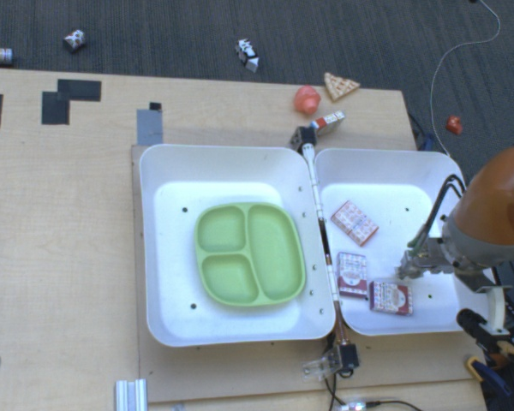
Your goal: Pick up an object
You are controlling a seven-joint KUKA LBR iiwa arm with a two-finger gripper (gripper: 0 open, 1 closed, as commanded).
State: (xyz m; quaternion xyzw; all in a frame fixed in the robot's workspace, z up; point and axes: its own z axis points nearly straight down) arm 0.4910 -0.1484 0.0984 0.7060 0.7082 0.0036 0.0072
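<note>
Three small red-and-white packets lie in the right bin [411,197]: one [354,223] near the middle, tilted; one [352,276] by the bin's left wall; one [390,298] at the front. My gripper [409,268] hangs low in the right bin, just above and to the right of the front packet, apart from the tilted one. The arm's orange band [497,204] rises behind it at the right edge. I see nothing held by the gripper.
A green three-compartment plate [249,254] lies in the left bin [167,229]. A red ball [307,99], a pizza-slice toy [341,85] and a small tube [329,122] sit on the bench behind the bins. Cables run along the bins' divider [319,221].
</note>
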